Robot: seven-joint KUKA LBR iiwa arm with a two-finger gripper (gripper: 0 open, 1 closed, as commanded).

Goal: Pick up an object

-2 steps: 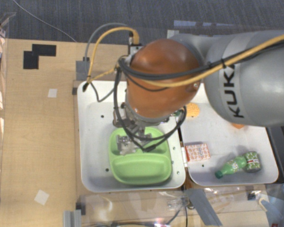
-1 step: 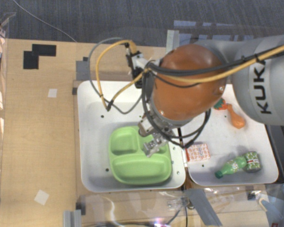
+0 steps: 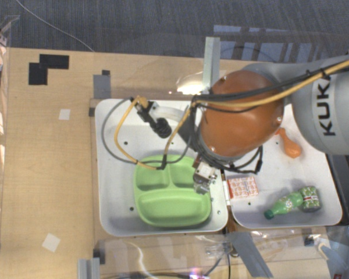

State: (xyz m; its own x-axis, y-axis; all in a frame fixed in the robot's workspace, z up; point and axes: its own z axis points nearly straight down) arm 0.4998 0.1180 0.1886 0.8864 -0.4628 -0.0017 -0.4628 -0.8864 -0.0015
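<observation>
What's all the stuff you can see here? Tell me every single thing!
bench: 1, pale wood, under everything
left bin: 1, white, on the view's left
right bin: 1, white, right beside it
divided tray: 1, green, in the left bin
bottle: 1, green, lying in the right bin
packet: 1, red and white, right bin, next to the left bin
orange thing: 1, orange, right bin, partly behind the arm
arm: 1, grey with orange band, above both bins
gripper: 1, at the tray's right edge
</observation>
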